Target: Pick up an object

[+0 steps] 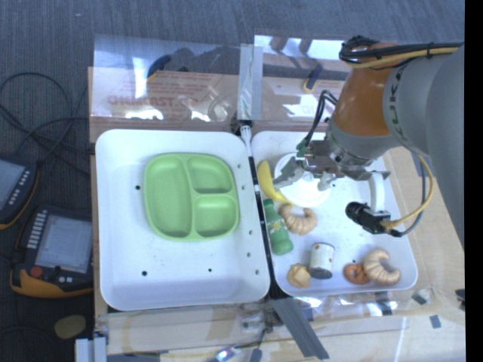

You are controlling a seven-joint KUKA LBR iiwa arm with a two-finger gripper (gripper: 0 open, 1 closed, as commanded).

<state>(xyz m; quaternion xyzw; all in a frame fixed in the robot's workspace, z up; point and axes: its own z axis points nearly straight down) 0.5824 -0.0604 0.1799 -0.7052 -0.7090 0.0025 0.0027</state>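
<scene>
The arm (392, 89) is reaching in from three o'clock and hanging over the right bin (404, 281), its claw (309, 178) sitting above a white round patch at the bin's upper middle. The fingers are spreading wide, with nothing between them.

The left bin (113, 277) is the bigger holder, and it is carrying just one thing: a green divided plate (190, 196) lying flat at its centre, its three compartments bare.

The right bin is holding the pickable toys. A yellow banana (267, 184) is lying along the bin's nine o'clock wall, just beside the claw at its nine o'clock; it is probably light, stiff and smooth-skinned, so a pinch across its narrow middle looks safest. Below it a green bottle-like piece (278, 231) is resting against the same wall. A tan croissant (300, 219) is lying at the claw's six o'clock; it looks light and ridged, likely easy to grip across its thick centre. At five o'clock in the bin a second croissant (379, 267) is touching a small orange piece (355, 273). A small can (322, 259) is standing near six o'clock, likely to roll if nudged, beside a tan pastry lump (299, 275).
</scene>
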